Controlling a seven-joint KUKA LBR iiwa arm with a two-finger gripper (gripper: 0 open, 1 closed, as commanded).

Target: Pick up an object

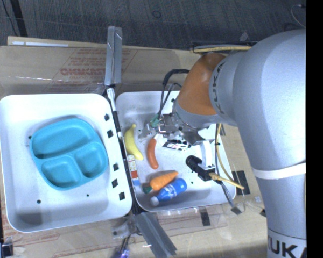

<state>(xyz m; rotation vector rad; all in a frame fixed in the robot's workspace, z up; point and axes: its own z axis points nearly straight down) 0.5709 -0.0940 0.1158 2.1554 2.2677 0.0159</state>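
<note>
Tool low in the right bin

The tool (pixel 157 123) sits just above the sausage (pixel 152 153), beside the banana (pixel 131 142); its opening and any hold cannot be made out.

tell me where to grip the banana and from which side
Grip the banana across its middle, coming straight down. It lies flat along the right bin's left wall, so fingers should close along the wall, not toward it.

Blue tray (pixel 69 153), yellow banana (pixel 131 142), orange carrot (pixel 163 180), blue bottle (pixel 169 192), white bins (pixel 16 198)
</note>
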